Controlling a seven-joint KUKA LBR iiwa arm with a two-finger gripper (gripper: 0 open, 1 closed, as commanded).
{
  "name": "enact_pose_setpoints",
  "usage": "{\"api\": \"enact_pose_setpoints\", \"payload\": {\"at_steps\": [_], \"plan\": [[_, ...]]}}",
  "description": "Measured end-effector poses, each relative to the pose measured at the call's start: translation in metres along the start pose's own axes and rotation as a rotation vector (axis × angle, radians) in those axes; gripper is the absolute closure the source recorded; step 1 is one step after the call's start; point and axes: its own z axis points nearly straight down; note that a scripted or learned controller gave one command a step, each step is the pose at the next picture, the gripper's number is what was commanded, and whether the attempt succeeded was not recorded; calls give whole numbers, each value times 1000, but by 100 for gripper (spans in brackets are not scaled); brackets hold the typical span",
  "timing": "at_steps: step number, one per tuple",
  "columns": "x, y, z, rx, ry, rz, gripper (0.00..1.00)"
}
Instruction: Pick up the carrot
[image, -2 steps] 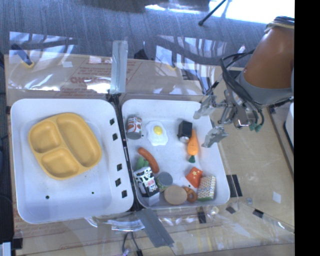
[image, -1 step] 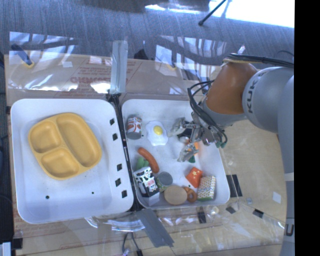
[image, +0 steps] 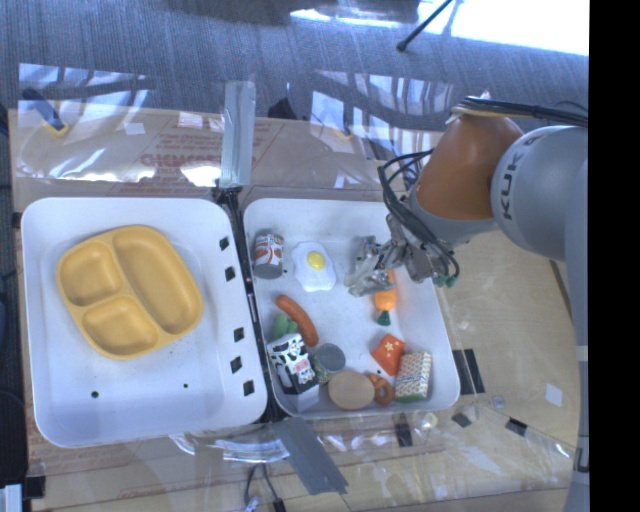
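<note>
So the carrot (image: 385, 301) sits in the right bin (image: 440, 330), just under the end effector (image: 368, 268), and I honestly can't tell its grip state. A fried egg (image: 316, 264), a can (image: 267, 253) and a sausage (image: 297, 317) crowd nearby. The left bin (image: 60, 400) holds a smooth yellow divided plate (image: 128, 290).

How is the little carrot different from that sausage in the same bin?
The carrot is short, orange, with a green tip; the sausage is longer, reddish-brown and one colour throughout. The carrot lies right beside the hand, near the bin's right wall; the sausage lies apart from the hand, toward the bin's left. Both lie in the right bin.
</note>
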Motion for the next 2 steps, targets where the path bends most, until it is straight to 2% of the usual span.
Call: {"api": "enact_pose_setpoints", "payload": {"at_steps": [1,2], "plan": [[0,1,0,0,0,-1,0],[41,3,24,-1,2,-144,0]]}}
